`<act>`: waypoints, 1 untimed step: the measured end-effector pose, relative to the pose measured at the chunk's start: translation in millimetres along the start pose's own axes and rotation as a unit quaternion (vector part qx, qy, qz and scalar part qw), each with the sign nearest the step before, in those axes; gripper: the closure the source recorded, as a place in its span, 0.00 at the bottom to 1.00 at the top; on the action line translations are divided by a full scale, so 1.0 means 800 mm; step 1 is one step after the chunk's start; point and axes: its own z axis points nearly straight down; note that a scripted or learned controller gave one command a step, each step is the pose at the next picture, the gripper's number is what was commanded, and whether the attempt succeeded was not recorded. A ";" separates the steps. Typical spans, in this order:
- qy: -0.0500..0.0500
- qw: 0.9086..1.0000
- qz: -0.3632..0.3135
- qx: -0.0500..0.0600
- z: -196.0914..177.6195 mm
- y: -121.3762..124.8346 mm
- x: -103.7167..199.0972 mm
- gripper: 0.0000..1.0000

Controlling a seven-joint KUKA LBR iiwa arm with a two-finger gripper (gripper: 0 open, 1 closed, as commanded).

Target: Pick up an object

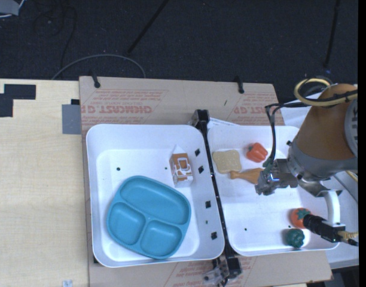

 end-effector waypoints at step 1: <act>0.000 1.000 0.000 0.000 -0.057 0.001 -0.001 1.00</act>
